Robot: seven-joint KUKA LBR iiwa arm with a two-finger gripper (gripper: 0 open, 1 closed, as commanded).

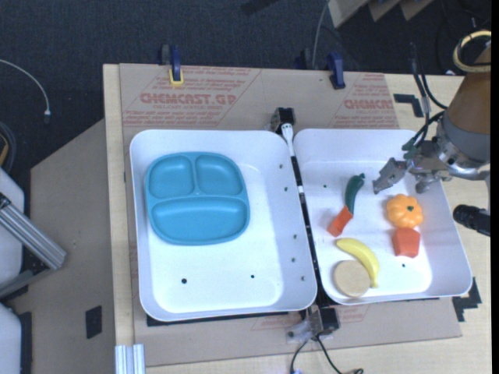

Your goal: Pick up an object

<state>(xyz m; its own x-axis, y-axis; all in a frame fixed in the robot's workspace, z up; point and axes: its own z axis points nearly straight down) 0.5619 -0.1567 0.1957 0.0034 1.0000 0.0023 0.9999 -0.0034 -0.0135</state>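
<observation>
Right bin (312, 209): pincer (405, 176) open, empty; orange pumpkin (404, 211) just below it.

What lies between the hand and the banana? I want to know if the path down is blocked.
In the camera view, bare white bin floor lies between the hand and the banana; the orange pumpkin sits just beside that line.

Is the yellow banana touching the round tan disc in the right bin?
Touching: the camera view shows the yellow banana lying over the round tan disc's upper edge.
</observation>
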